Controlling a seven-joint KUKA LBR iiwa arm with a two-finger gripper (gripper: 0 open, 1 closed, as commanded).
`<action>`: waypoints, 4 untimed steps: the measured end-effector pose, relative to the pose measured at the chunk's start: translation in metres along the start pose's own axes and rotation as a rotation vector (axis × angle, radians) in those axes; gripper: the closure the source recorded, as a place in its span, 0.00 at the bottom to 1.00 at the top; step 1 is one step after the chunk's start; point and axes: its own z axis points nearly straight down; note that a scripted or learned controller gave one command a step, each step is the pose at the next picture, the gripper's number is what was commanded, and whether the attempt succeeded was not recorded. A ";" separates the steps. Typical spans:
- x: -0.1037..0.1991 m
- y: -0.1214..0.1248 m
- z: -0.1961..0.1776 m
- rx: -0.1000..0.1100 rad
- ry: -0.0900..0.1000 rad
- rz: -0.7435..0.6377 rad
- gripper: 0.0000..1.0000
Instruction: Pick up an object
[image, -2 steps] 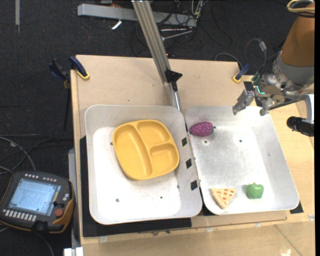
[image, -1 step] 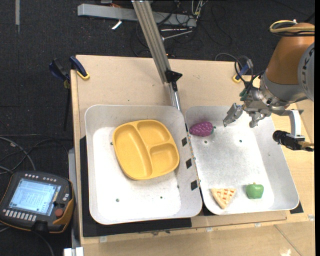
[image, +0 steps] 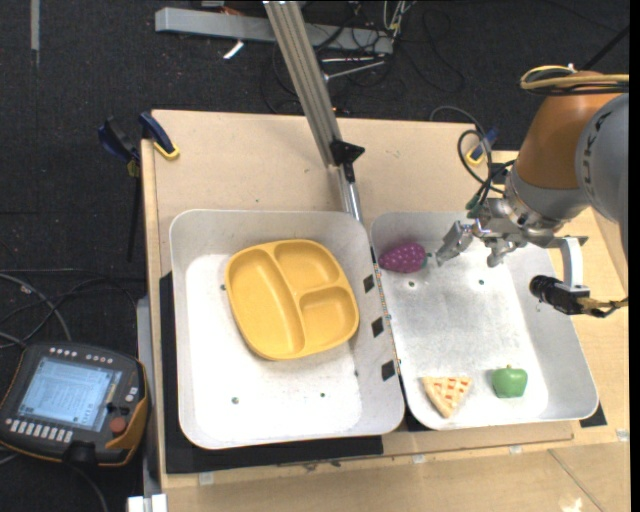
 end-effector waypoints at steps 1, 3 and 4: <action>0.004 0.007 0.047 -0.001 0.000 -0.003 0.00; 0.006 0.012 -0.010 -0.010 -0.001 -0.003 1.00; 0.014 0.014 -0.056 -0.012 -0.001 -0.004 1.00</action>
